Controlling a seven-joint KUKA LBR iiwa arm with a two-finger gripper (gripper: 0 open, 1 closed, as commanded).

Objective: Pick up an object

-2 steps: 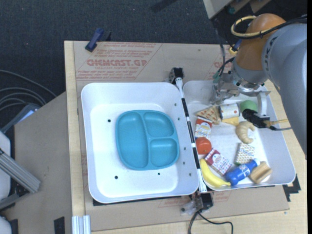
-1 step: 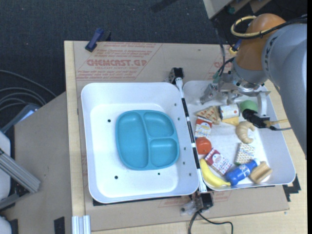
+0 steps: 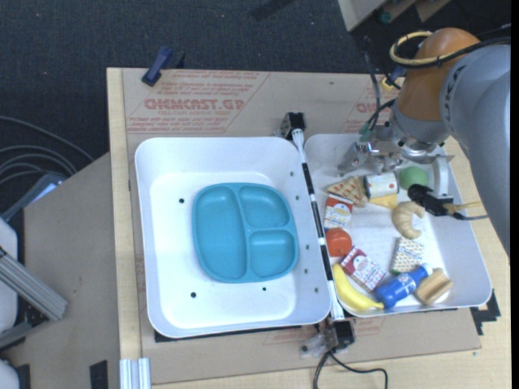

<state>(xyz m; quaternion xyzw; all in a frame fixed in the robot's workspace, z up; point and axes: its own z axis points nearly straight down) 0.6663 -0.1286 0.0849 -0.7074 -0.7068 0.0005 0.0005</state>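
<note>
The gripper (image 3: 381, 162) hangs low over the far end of the right bin (image 3: 470, 254), and whether its fingers are apart or together cannot be told; the nearest things, a slice of pizza (image 3: 348, 190), a white block (image 3: 381, 186) and a green ball (image 3: 413, 176), lie just under it. Packed so close, a closing grip could catch two things or knock one aside. Nearer the front lie a croissant (image 3: 408, 220), a banana (image 3: 353, 291) and a blue bottle (image 3: 401, 287), while the left bin (image 3: 162, 168) bears a blue divided plate (image 3: 243, 232).
</note>
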